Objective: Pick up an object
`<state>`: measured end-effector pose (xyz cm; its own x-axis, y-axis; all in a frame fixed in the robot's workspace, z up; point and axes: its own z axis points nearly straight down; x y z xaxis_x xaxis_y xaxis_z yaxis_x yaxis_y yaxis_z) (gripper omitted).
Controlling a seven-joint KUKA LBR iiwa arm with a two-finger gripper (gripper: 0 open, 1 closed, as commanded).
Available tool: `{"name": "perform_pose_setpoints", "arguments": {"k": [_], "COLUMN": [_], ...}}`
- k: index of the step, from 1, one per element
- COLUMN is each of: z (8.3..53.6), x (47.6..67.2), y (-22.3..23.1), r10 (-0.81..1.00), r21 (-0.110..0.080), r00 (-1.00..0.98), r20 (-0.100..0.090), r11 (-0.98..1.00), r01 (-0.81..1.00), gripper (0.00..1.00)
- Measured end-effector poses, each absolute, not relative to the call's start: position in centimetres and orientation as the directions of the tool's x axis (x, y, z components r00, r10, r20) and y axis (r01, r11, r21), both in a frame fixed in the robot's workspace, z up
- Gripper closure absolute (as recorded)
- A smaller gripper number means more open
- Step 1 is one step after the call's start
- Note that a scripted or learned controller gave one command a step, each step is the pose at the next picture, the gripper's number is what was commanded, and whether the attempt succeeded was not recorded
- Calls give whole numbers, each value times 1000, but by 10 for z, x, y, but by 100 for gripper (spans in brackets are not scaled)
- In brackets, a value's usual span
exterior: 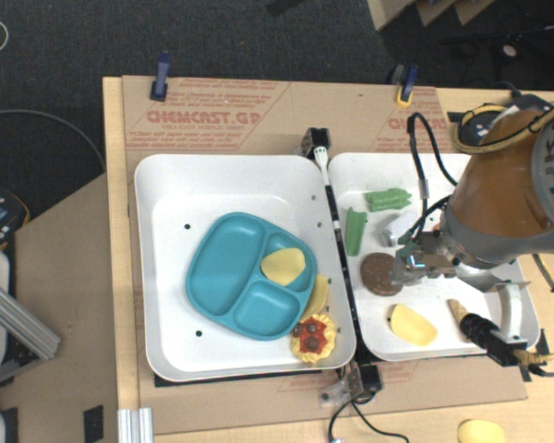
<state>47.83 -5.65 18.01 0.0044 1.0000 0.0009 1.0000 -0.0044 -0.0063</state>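
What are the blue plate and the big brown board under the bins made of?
The blue plate looks like plastic: one even teal colour, smooth rounded edges, moulded compartments, a soft sheen. The board looks like cardboard: flat matt tan with red printed lettering, held by clamps at the far edge. Neither can be told for sure from looks alone.

From my screen, the right white bin (351, 169) lies around the claw (411, 261), and the left white bin (157, 247) sits beside it, to the claw's left. Both rest on the cardboard-covered worktop (212, 118). A yellow clamp (405, 86) grips the worktop's far edge straight above the claw. A blue clamp (160, 77) sits well to the claw's upper left. Dark carpet (55, 44) lies beyond. A metal rail (18, 326) shows far left of the claw.
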Motion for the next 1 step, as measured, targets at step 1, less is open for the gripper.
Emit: {"name": "perform_pose_setpoints", "arguments": {"k": [1], "z": [318], "x": [481], "y": [-10], "r10": [1000], "r21": [14], "r00": [-7], "r20": [1], "r11": [7], "r01": [1000], "gripper": [100]}}
